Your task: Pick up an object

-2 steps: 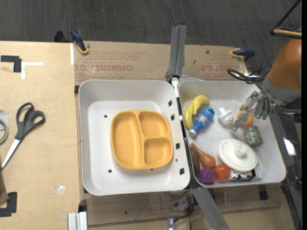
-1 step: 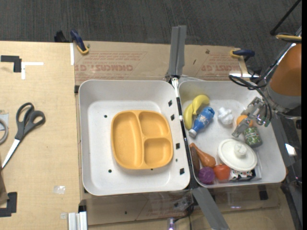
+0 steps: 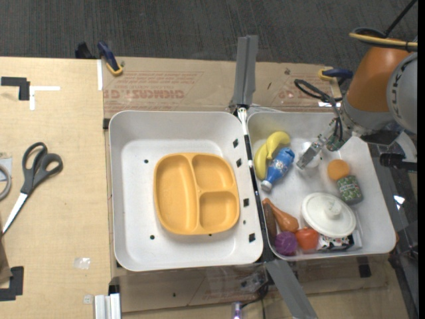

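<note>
You see the end effector (image 3: 311, 155) low in the right bin (image 3: 378, 234), just beside the blue bottle (image 3: 279, 166) and banana (image 3: 269, 149). Its fingers appear parted with nothing between them, though the view is small.

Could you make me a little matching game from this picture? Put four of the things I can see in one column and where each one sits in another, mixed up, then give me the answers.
Things:
1. yellow divided plate
2. scissors
3. banana
4. white lid

Places:
A. on the wooden bench, left of both bins
B. in the left bin, on its own
C. at the back left of the right bin, beside the blue bottle
D. toward the front of the right bin, near the purple and red items

Pairs: 1-B, 2-A, 3-C, 4-D
</note>
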`<state>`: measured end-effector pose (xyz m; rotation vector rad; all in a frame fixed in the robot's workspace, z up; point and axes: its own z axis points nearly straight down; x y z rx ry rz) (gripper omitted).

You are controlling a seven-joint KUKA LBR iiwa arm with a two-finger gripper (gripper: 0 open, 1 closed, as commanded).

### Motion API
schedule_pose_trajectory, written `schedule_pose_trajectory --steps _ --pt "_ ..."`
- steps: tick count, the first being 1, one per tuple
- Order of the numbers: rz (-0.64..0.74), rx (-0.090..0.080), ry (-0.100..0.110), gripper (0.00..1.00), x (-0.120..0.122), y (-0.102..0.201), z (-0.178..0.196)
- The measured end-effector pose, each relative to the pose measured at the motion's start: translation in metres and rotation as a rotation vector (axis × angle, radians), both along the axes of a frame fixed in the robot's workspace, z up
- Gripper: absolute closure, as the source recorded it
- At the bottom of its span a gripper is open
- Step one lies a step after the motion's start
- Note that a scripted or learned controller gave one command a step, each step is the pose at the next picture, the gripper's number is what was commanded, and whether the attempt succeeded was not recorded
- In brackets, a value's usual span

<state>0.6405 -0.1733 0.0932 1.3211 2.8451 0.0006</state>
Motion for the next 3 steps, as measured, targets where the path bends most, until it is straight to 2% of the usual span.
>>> schedule_pose_trajectory --steps 1,2,3 --pt "-0.235 -0.002 0.000 0.00 0.009 0.034 0.000" --pt "-0.188 -0.020 0.010 0.00 0.014 0.055 -0.001" --pt "-0.381 -0.013 0.013 0.00 0.014 0.060 -0.003"
